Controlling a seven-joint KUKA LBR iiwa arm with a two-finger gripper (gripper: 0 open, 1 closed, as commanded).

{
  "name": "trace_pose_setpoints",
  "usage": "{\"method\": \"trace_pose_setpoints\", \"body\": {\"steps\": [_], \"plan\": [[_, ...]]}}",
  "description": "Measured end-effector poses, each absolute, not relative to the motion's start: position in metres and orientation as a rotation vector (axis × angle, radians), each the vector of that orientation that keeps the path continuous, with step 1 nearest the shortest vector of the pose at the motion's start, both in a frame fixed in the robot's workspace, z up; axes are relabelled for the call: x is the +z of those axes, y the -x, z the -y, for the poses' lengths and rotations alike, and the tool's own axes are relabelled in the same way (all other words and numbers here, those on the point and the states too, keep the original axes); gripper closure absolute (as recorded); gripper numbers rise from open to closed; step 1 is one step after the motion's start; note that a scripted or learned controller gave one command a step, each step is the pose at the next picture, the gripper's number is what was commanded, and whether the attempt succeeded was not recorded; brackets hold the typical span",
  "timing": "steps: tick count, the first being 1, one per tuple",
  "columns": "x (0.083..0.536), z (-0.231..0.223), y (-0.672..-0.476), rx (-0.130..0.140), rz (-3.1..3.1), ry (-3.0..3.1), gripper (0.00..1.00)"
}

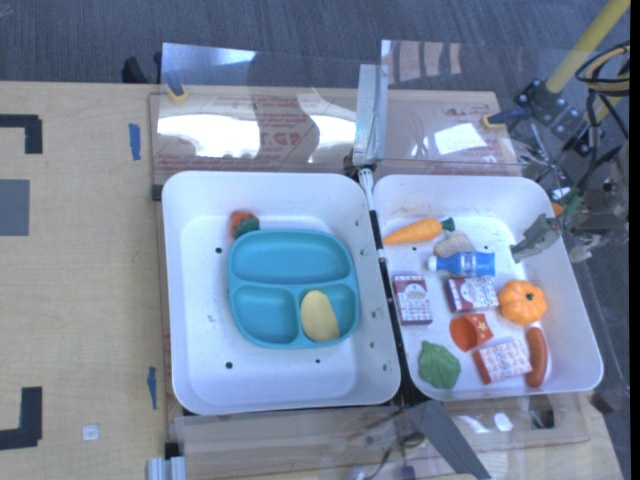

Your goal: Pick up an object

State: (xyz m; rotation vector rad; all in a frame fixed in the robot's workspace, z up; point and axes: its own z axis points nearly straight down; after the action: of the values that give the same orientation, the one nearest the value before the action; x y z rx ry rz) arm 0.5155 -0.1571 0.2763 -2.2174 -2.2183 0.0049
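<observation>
1. Gripper (535, 236) sits at the right bin's (585, 368) upper right rim, above the floor — jaws spread, nothing between them.
2. Right white plastic bin: orange toy carrot with green top (415, 231) at upper left, a beige lumpy piece (453, 245) just below its tip, then a blue-and-white toy bottle lying on its side (465, 264).
3. Middle row: small red-and-white carton (412, 299), a second red-and-white packet (472, 293), small orange toy pumpkin (522, 302) at right — nearest the gripper, not touching it.
4. Lower row: green leafy toy (439, 364), red-orange cup-shaped piece (468, 330), red-and-white patterned box (502, 360), red-orange toy sausage (538, 356) by the right wall.
5. Left white bin (190, 298): blue three-compartment tray (285, 283), yellow oval toy (319, 315) in its lower right compartment — red toy with green top (244, 222) touching the tray's upper left corner.
</observation>
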Motion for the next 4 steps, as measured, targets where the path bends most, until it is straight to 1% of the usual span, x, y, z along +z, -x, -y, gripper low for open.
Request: {"method": "trace_pose_setpoints", "body": {"steps": [1, 2, 3, 4], "plan": [[0.134, 0.116, -0.595, 0.016, 2.164, 2.257, 0.0], [0.104, 0.114, -0.59, -0.02, 2.197, 2.261, 0.0], [0.097, 0.11, -0.586, -0.024, 2.236, 2.238, 0.0], [0.105, 0.109, -0.585, -0.022, 2.232, 2.236, 1.0]]}}
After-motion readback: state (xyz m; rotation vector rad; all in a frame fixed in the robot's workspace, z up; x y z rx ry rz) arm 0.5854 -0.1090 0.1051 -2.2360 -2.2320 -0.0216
